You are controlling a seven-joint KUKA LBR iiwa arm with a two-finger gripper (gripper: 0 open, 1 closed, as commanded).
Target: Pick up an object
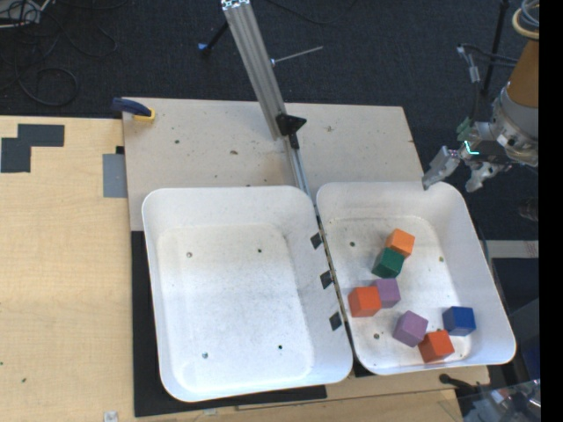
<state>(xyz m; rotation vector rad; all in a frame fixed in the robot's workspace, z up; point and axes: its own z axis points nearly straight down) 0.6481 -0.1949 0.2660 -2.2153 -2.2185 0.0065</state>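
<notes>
Several small cubes lie in the right bin (pixel 352 197): an orange cube (pixel 401 242) touching a green cube (pixel 388 263), a red-orange cube (pixel 364 301) beside a purple cube (pixel 388 292), another purple cube (pixel 410 328), a blue cube (pixel 458 320) and a second red-orange cube (pixel 435 346) near the front corner. My gripper (pixel 457 170) hangs above the bin's far right corner, outside the rim. It is open, with nothing between its fingers (pixel 436 169). It is well away from all the cubes.
The left bin (pixel 229 297) sits beside the right one, with black clips along the shared edge. A slanted aluminium rail (pixel 256 55) rises behind the bins. A blue-and-yellow handle (pixel 133 108) lies at the bench's far left corner. Cables lie on the dark floor.
</notes>
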